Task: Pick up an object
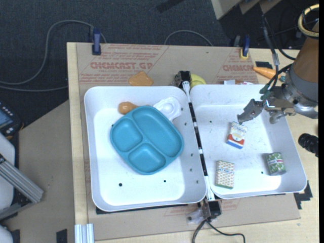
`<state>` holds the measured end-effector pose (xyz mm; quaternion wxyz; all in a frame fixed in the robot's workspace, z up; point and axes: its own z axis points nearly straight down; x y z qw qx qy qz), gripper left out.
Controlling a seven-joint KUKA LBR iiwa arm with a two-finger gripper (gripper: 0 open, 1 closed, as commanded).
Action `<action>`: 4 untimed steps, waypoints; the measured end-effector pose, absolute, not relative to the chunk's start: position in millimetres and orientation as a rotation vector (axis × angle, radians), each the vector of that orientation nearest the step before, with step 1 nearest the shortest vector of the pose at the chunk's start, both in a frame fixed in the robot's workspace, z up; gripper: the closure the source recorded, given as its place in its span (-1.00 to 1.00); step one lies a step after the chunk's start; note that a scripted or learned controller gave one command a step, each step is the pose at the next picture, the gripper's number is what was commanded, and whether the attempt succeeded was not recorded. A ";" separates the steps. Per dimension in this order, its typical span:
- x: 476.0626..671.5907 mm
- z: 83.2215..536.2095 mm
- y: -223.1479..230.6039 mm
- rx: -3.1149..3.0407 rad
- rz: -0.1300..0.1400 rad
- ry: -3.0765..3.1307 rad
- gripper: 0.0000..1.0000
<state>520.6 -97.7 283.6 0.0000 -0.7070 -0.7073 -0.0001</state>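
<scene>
Right bin (pixel 283 184), nearest first: tan packet (pixel 225 174), green packet (pixel 275 163), then small carton (pixel 236 135). Carton looks light, stiff, crushable; pinch its long sides. Gripper (pixel 260 111) hovers just above it, fingers spread wide, holding nothing.

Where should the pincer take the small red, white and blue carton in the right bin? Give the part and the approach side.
Take the red, white and blue carton across its two long sides, coming straight down from above. It lies flat on the floor of the right bin, away from the walls and well apart from the tan packet and the green packet. The pincer hovers just up and right of it.
</scene>
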 end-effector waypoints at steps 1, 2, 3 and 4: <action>567.9 223.1 -109.1 -2.218 0.006 -2.219 -1.00; 566.3 82.1 -148.6 -2.218 0.015 -2.209 -1.00; 571.9 100.9 -147.2 -2.225 -0.002 -2.221 1.00; 570.5 190.3 -59.6 -2.214 -0.014 -2.236 1.00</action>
